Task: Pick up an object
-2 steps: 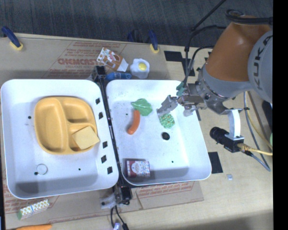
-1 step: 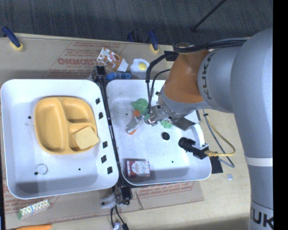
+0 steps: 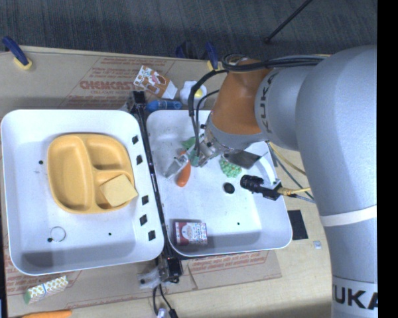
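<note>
The grey arm with its orange band reaches into the right bin [image 3: 268, 234] from the right. My gripper [image 3: 194, 156] hangs low over the bin's upper left part, just above an orange carrot-like piece [image 3: 183, 175]. A green knobbly object [image 3: 230, 169] lies right of the gripper, partly under the wrist. A small dark round object [image 3: 229, 189] rests on the bin floor. A red and white box [image 3: 189, 232] leans at the bin's front rim. The wrist hides what lies directly beneath it.
The left bin [image 3: 20, 197] holds a yellow divided tray [image 3: 76, 171] with a yellow block [image 3: 118, 189] in it. A black divider with clips [image 3: 148, 177] runs between the bins. Small packets [image 3: 148, 79] lie behind the bins, and another packet [image 3: 46, 288] lies on the front cardboard.
</note>
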Robot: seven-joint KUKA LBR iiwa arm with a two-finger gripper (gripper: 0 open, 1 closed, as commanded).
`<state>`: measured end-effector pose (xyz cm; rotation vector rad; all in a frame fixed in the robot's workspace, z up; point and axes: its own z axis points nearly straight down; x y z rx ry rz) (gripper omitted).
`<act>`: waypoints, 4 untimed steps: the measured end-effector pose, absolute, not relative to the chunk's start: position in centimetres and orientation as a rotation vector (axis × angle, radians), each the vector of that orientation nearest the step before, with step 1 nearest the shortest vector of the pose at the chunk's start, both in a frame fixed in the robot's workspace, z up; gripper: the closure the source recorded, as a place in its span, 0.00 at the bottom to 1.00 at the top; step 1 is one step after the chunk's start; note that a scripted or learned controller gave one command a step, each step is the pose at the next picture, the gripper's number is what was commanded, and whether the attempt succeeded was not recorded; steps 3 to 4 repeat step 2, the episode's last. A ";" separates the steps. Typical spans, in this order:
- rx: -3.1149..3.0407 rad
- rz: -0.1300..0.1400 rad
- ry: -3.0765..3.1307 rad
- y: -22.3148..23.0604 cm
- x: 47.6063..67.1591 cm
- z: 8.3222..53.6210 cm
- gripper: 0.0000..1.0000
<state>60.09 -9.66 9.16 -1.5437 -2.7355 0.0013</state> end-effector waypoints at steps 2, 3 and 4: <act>-1.636 0.001 -2.683 -7.1 54.9 28.2 1.00; -1.636 0.001 -2.683 -7.1 54.9 28.2 1.00; -1.636 0.001 -2.683 -7.1 54.9 28.2 1.00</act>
